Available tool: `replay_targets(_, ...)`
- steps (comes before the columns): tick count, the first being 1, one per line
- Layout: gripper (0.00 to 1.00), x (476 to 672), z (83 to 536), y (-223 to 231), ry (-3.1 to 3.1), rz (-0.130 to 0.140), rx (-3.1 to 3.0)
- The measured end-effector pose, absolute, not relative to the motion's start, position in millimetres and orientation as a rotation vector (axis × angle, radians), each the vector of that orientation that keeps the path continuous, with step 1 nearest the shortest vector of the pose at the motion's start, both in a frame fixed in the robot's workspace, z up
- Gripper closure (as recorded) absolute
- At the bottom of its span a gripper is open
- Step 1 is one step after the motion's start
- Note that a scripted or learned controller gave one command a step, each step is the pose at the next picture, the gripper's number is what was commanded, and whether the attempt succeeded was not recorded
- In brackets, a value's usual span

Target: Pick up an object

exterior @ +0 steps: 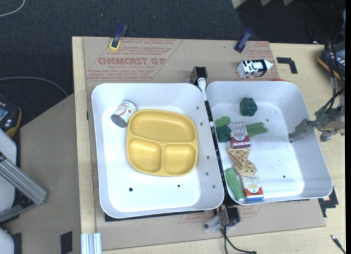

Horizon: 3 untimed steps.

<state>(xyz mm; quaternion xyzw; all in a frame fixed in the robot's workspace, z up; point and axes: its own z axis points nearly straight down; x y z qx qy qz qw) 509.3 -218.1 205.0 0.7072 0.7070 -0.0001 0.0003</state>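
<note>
My gripper [313, 128] hangs over the right rim of the right bin [296, 159], away from the objects, with nothing visibly in it. The objects lie along that bin's left side. At the back is a dark green pepper-like toy [248, 106]. A small red and white carton [238, 134] lies between two green pieces [222, 129] [256, 129]. In front of these are a waffle-patterned piece [242, 163], a long green vegetable [233, 184] and a second small carton [252, 188].
The left bin [109, 181] holds a yellow divided plate [162, 141] and a small tipped can [123, 113] at its back left. A black and white carton [254, 68] stands on the bench behind the right bin. Two clamps [117, 37] [243, 40] hold the board's far edge.
</note>
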Motion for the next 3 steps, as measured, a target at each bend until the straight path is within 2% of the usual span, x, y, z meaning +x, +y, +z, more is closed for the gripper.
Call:
replay_targets(1, 0.00, 515.6, 151.6, -209.4, 2.229, -0.003, 2.225)
replay_targets(2, 0.00, 512.7, 87.4, -208.3, 2.227, -0.005, 2.228)
replay_targets(3, 0.00, 512.4, 84.2, -207.8, 2.224, -0.001, 2.225)
